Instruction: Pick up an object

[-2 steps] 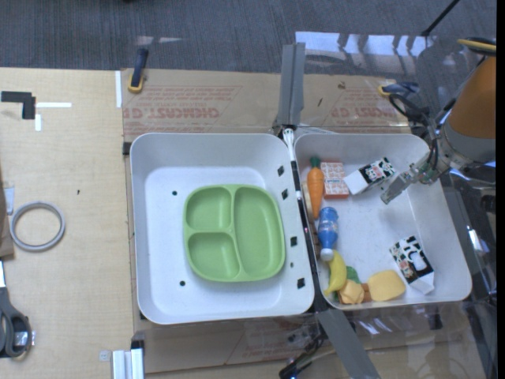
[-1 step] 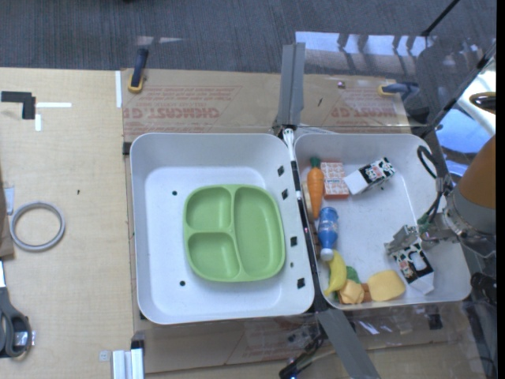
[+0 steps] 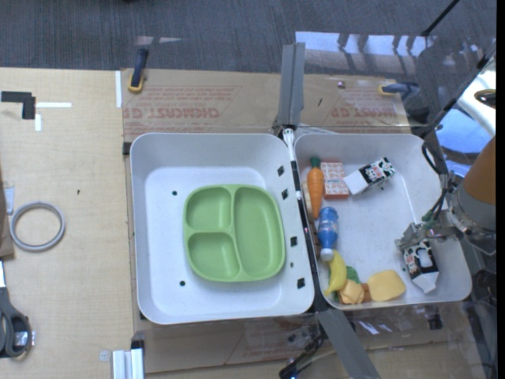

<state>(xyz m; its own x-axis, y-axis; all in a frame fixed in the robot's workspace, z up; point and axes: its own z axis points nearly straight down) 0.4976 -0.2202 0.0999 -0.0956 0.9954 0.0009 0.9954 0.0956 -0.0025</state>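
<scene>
the arm [image 3: 481, 192] comes in from the right edge of the frame and its gripper [image 3: 417, 239] sits low in the right bin [image 3: 371, 235], near that bin's right wall. directly under the gripper, toward the lower right of the bin, lies a small black and white carton [image 3: 422, 265], touching or nearly touching the metal tips; whether the pincer is spread or pressed together cannot be told from this view. a second black and white carton [image 3: 371, 174] lies in the upper part of the same bin, beside a red and white box [image 3: 334, 178]. along the bin's left wall run a carrot [image 3: 316, 188], a blue bottle [image 3: 327, 231] and a banana [image 3: 337, 273], with yellow pieces [image 3: 377, 287] in the lower corner. the left bin [image 3: 158, 235] holds a green divided plate [image 3: 234, 233]. a grey tape ring [image 3: 35, 226] lies on the bench at far left.
</scene>
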